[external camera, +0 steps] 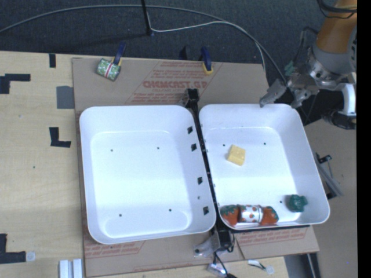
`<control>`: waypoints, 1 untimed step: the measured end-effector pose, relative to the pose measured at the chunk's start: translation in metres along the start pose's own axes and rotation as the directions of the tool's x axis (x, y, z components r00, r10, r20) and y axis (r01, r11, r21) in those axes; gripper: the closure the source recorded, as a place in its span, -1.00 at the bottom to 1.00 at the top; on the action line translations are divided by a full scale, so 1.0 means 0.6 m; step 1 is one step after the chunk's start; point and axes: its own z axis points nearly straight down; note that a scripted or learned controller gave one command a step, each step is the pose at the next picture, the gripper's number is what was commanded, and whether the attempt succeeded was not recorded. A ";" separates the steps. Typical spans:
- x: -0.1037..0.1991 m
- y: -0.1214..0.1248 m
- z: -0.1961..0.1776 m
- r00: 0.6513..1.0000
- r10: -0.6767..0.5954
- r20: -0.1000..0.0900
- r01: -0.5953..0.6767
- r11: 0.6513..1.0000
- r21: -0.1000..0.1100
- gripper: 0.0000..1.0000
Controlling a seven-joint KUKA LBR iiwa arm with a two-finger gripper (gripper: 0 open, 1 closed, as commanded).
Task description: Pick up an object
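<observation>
We note the grey two-finger gripper (282,95) above the right white bin's (310,155) far rim, fingers spread, nothing between them; yellow block (236,154) lies mid-bin.

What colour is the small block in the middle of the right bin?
Pale yellow. The block shows clearly in the camera view, lying alone on the white floor of the bin.

The arm (336,25) is seen at two o'clock in the view, its orange band uppermost. Below the grey wrist, the claw (283,96) is held spread, its two fingers (270,97) pointed toward seven o'clock, nothing gripped between them.
</observation>
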 end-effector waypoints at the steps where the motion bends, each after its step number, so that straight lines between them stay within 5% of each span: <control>1: 0.021 0.004 0.273 1.000 0.000 -0.001 0.000 1.000 0.008 -1.00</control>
